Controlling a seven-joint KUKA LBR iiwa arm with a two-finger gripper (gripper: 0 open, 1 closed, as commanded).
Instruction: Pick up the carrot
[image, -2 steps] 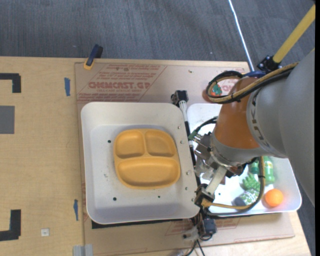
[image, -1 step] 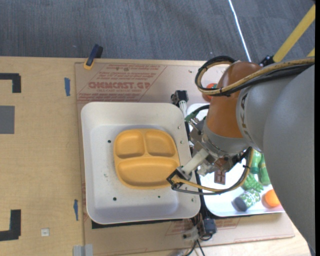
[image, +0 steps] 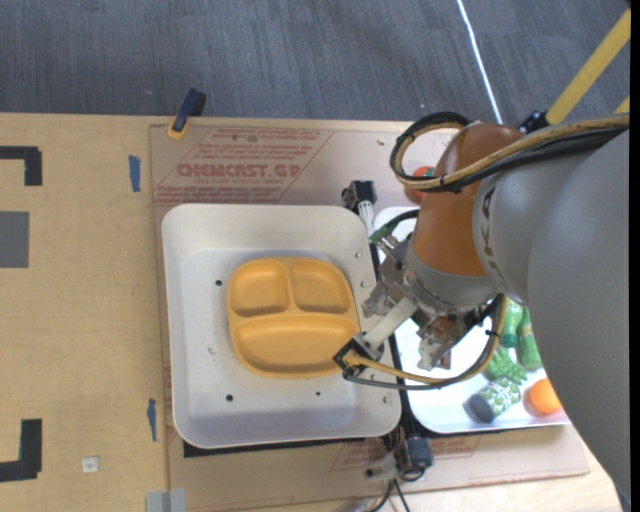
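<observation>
Grey arm (image: 560, 230) looms closest, covering much of the right bin (image: 447, 414). Carrot (image: 543, 397) lies orange in that bin's lower right corner, beside a green item (image: 505, 368) and near a dark grey piece (image: 481, 407). The hand (image: 437, 342) hangs over the bin's left side, apart from the carrot, and I cannot tell its grip. Left bin (image: 190, 330) holds a yellow plate (image: 292, 315).

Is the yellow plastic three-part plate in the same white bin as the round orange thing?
No, the yellow plate lies in the left-hand bin, the orange thing in the right-hand bin.
</observation>
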